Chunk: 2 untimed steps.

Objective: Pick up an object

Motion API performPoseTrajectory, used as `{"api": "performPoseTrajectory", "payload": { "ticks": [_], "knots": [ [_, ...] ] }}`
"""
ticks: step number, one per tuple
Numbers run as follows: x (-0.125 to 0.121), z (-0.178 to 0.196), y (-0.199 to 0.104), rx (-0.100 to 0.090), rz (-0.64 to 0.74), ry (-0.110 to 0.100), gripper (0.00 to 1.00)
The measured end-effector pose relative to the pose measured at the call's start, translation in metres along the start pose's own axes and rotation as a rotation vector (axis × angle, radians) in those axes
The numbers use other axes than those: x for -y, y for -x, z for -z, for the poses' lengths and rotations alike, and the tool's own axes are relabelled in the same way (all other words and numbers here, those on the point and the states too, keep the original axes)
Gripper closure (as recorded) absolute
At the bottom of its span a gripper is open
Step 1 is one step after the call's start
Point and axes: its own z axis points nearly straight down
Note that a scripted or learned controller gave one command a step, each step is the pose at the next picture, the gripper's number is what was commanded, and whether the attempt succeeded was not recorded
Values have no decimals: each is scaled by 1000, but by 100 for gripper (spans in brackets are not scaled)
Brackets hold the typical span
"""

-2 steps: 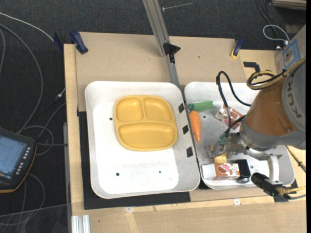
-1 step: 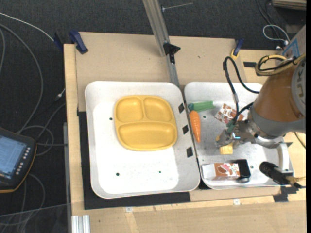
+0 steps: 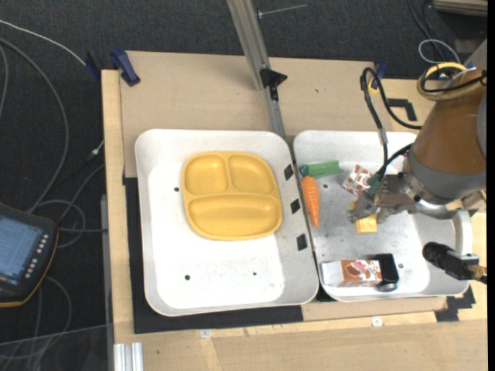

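Note:
My gripper hangs low over the middle of the right bin. Directly under its tips lies a small yellow block. A red and white packet sits just to the upper left of the fingers. An orange carrot with a green top lies along the bin's left side. Near the front wall rests a flat brown and white packet with a black object at its right end. Nothing shows between the fingers.
The left bin holds a yellow divided plate. Black clips sit on the rim between the bins. A metal pole rises behind them. Cables trail along the arm.

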Motion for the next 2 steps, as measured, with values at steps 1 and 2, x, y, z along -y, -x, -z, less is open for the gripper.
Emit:
{"api": "performPoseTrajectory", "payload": {
  "ticks": [1,2],
  "knots": [
    [-7,62,5,1,-1,1,100],
    [-30,65,-42,-2,4,-4,100]
  ]
}}
